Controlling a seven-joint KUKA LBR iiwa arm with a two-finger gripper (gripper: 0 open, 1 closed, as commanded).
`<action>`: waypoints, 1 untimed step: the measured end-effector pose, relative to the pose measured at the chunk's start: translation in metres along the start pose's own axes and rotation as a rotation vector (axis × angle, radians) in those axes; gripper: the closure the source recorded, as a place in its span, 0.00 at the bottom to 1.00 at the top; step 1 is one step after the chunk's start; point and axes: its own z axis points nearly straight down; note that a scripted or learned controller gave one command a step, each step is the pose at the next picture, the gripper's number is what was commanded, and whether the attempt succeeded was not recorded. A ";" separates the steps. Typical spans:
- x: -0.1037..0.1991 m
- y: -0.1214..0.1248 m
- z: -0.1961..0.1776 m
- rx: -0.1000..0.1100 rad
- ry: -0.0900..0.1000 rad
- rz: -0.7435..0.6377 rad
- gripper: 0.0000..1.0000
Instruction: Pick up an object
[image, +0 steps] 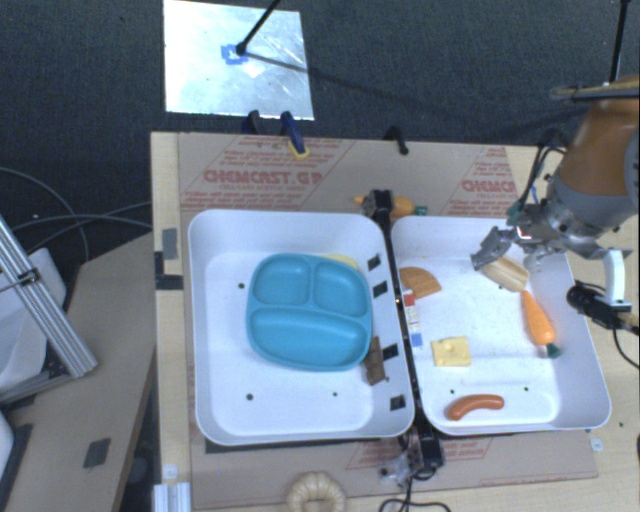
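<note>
My gripper hangs over the back of the right bin, under the grey arm with its orange band. A beige bread-like block lies right beneath it, partly covered by it; whether they touch is unclear. In the same bin are an orange carrot to the right, a brown half-round pastry at the left, a yellow cheese square in the middle and a red sausage near the front.
The left bin holds a blue divided plate, with a yellowish item peeking out behind it and a small brown piece by the divider. A black cable runs beside the right bin's right wall.
</note>
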 end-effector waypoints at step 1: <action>-0.010 0.001 0.049 0.000 0.000 0.000 0.00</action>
